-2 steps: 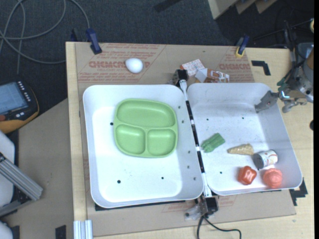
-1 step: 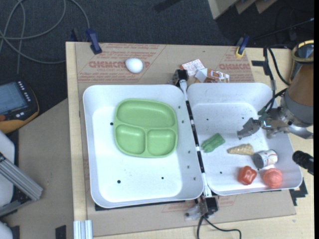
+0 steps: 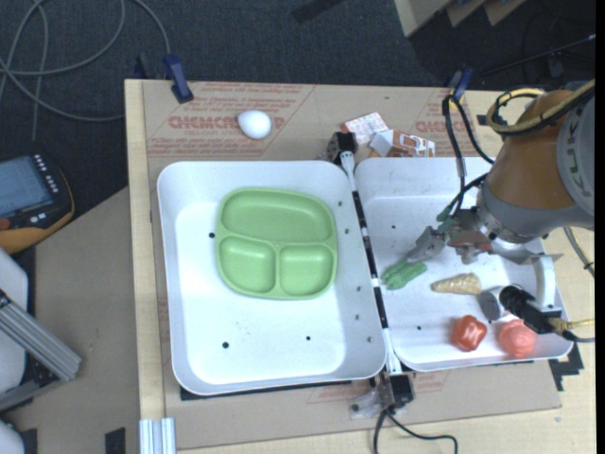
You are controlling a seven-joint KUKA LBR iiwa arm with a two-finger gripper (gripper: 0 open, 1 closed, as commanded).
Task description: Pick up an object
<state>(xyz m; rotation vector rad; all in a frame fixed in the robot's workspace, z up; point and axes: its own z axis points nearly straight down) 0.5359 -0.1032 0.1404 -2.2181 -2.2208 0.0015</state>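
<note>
Camera view shows the jaws (image 3: 430,244) low in the right bin (image 3: 416,183), just above a green toy (image 3: 405,274) mid-frame; I cannot tell their state. It looks light, stiff, smooth; grab its thin middle.

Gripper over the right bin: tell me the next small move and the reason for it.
Probably ease the gripper down and a little left onto the green toy. It hangs just above the toy's upper end in the right bin, nothing shows between its fingers, and the toy is the closest thing to it.
</note>
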